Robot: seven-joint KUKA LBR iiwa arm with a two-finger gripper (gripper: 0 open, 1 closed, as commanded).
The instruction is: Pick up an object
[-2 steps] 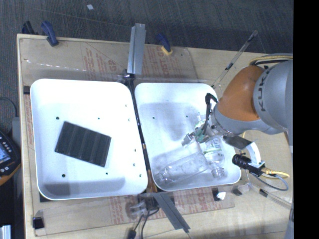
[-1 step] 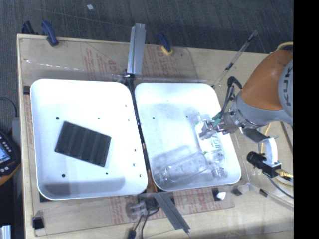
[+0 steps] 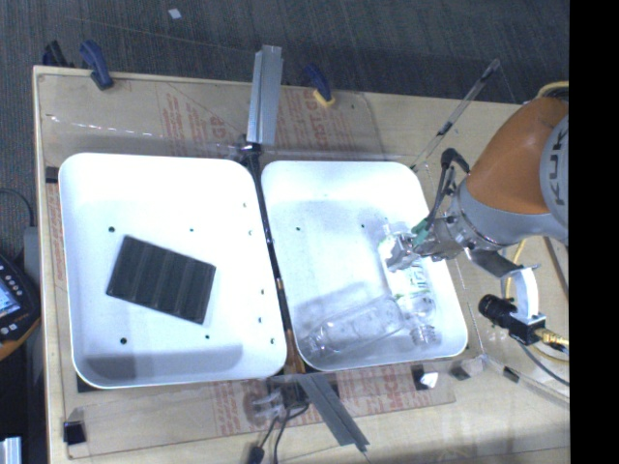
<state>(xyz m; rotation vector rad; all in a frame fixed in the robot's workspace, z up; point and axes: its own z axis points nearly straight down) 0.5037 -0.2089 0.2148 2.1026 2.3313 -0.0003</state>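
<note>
A dark ribbed rectangular pad [image 3: 161,278] lies flat in the left bin [image 3: 87,177]. In the right bin [image 3: 329,187], clear plastic items are hard to make out: a clear bottle [image 3: 353,327] lies on its side near the front, and smaller clear pieces [image 3: 418,293] lie by the right wall. My gripper [image 3: 398,252] hangs low over the right side of the right bin, just above those small clear pieces. The arm's grey and orange wrist [image 3: 517,177] reaches in from the right.
A grey metal bar [image 3: 264,95] stands at the back between the bins, with blue clamps [image 3: 96,63] along the bench's far edge. A black fitting with cables [image 3: 508,317] sits right of the right bin. A dark handheld device [image 3: 10,298] lies at the left edge.
</note>
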